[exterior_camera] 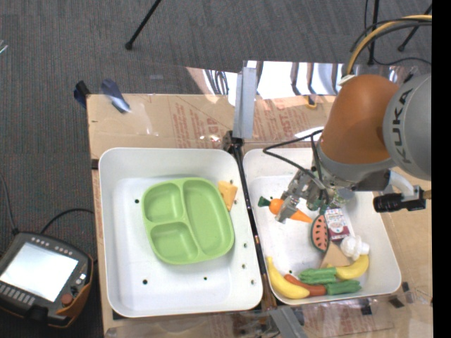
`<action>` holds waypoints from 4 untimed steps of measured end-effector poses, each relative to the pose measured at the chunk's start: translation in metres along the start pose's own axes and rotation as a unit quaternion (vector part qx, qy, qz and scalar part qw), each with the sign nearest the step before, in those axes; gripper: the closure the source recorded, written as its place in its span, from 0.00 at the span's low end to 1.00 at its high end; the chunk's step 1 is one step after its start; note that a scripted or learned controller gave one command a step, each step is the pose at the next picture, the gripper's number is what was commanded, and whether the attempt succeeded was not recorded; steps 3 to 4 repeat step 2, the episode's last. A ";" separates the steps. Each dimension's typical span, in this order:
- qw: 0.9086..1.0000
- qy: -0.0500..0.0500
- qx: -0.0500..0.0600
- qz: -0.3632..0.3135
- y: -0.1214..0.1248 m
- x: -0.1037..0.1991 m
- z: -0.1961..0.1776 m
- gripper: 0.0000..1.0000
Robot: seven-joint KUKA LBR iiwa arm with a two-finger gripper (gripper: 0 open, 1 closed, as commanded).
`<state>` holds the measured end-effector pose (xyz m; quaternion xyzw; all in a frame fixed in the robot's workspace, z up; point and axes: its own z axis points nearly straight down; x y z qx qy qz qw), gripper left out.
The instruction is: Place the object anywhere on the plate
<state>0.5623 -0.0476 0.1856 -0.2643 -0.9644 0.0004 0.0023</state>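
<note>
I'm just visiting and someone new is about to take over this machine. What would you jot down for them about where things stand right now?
Gripper: low in the right bin, over the toy carrot; I cannot tell if it has hold of it.
Green plate: in the left bin, all three sections bare. An orange wedge lies beside its rim, not on it.
Also in the right bin: watermelon slice, bananas, green pods.
Done: nothing on the plate yet.
Left: grasp one object, carry it across, set it on the plate.

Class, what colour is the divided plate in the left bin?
The plate is light green, seen clearly in the overhead camera view.
</note>
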 end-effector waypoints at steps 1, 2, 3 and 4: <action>0.993 -0.001 -0.001 -0.116 0.106 0.023 0.000 1.00; 0.993 -0.001 -0.001 -0.116 0.106 0.023 -0.001 0.00; 0.993 -0.001 -0.001 -0.116 0.106 0.023 -0.001 0.00; 0.993 -0.001 -0.001 -0.116 0.106 0.023 -0.001 0.00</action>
